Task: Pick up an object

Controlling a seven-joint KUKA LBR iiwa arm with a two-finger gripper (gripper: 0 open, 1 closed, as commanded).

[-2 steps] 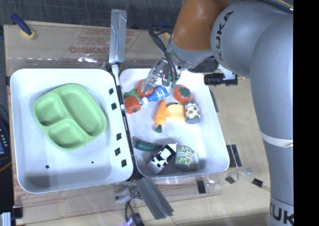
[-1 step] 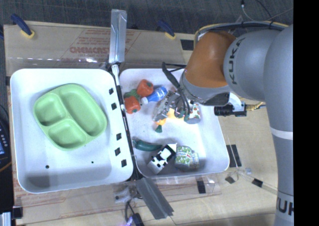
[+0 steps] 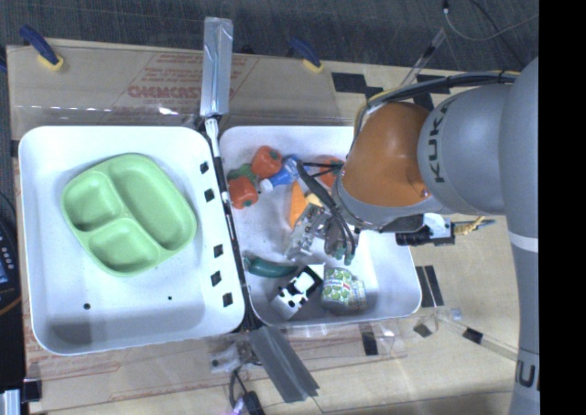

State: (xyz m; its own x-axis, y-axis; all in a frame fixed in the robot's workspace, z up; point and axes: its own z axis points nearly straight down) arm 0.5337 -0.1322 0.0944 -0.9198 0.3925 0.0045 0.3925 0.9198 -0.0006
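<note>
Objects lying jumbled in the right bin (image 3: 389, 287): an orange-red toy (image 3: 266, 162) and a second reddish piece (image 3: 243, 191) near the divider, a blue-and-white item (image 3: 283, 174) just beside them, an orange wedge (image 3: 299, 206) toward the middle, a dark green curved piece (image 3: 265, 267) lower down, a black-and-white block (image 3: 296, 291) and a green-patterned packet (image 3: 343, 289) sitting side by side near the front wall. Hanging over the middle of that heap, gripper (image 3: 316, 237), metallic and tilted toward the lower left, tips close above the bin floor between the orange wedge and the green-patterned packet; not showing clearly enough to tell whether spread or pinched, nor whether anything is caught there. Reaching in from the right, grey arm (image 3: 481, 152), bending down over the right bin with the orange band (image 3: 389, 157) bulging above the wrist and hiding part of the bin's far corner. Resting in the left bin (image 3: 37, 248), well apart from all this, a pale green divided plate (image 3: 128, 212). Standing upright between the two bins, a grey post (image 3: 216, 65).
</note>
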